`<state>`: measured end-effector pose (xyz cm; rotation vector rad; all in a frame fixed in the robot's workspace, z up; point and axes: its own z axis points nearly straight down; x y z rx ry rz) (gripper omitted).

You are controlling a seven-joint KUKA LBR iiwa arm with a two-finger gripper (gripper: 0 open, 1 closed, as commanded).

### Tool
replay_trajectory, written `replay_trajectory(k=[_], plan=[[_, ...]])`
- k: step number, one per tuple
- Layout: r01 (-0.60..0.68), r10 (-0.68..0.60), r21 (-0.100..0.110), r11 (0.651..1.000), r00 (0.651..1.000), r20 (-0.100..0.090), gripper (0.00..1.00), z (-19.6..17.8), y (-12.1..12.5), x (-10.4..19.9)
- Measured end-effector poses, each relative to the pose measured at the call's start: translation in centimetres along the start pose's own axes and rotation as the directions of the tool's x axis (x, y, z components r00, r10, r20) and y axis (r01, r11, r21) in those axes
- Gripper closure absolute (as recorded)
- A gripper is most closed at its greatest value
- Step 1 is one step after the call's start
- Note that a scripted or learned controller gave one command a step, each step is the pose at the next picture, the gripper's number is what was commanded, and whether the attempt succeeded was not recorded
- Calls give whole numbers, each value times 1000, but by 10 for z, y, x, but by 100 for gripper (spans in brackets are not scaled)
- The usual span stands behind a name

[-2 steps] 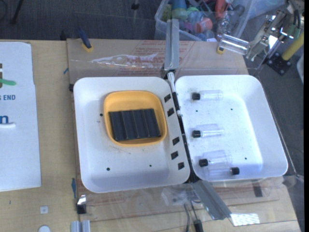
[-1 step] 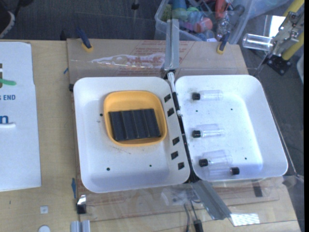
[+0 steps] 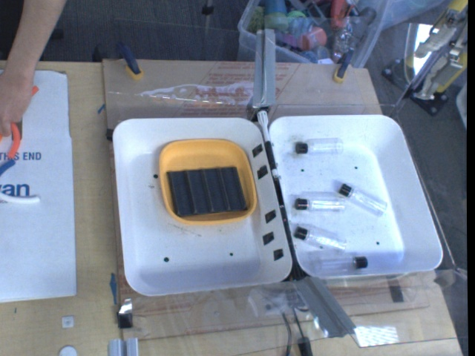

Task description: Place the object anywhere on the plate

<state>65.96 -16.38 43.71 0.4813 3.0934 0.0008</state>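
Observation:
A yellow square plate (image 3: 172, 159) lies in the left white bin (image 3: 141, 251). A dark grey ribbed rectangular block (image 3: 206, 191) rests flat on the plate and covers most of its middle and front. In the right white bin (image 3: 401, 221) lie several clear vials with black caps, among them one at the back (image 3: 319, 147), one in the middle (image 3: 320, 204) and one near the front edge (image 3: 339, 262).
A person's arm and hand (image 3: 21, 73) reach in at the upper left, over a white printed sheet (image 3: 37, 221). A clear box of colourful toys (image 3: 312, 13) stands behind the bins. The ridge between the bins (image 3: 269, 199) carries black markers.

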Motion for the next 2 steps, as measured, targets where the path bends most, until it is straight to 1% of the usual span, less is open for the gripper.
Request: replay_trajectory(k=[1, 2], plan=[[5, -4, 1, 1000, 1000, -5, 0, 68, -57, -5], [141, -141, -1, 990, 990, -7, 0, 103, -55, -17]])
